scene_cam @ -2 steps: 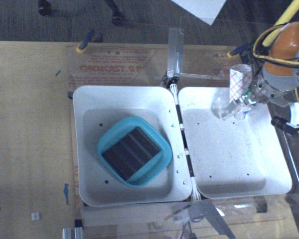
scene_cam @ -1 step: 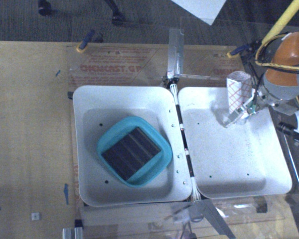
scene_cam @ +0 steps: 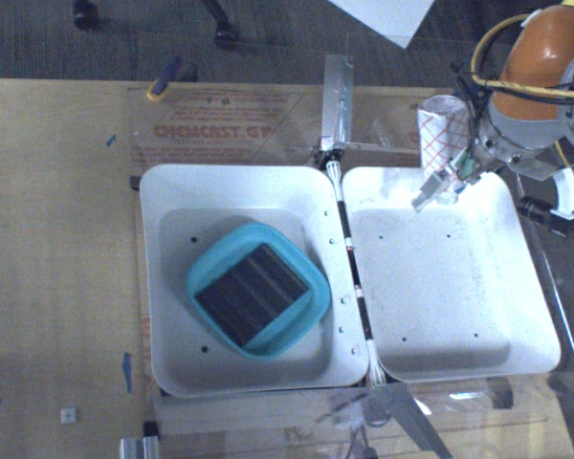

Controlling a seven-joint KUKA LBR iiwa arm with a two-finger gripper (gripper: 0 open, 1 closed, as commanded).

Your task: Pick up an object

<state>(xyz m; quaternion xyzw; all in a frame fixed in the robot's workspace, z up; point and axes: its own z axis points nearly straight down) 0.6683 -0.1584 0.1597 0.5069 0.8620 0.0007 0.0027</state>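
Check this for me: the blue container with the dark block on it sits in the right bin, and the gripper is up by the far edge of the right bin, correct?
Not quite. The camera view shows the blue container with the dark block in the left bin, not the right one. The gripper is indeed by the far edge of the right bin.

A blue dish [scene_cam: 258,290] holding a dark ridged block [scene_cam: 250,294] is lying in the left bin [scene_cam: 172,199] while the gripper [scene_cam: 430,195] is hovering over the right bin's [scene_cam: 440,304] far corner.

Grey arm [scene_cam: 517,137], orange band [scene_cam: 547,51], yellow and black cables [scene_cam: 497,82]
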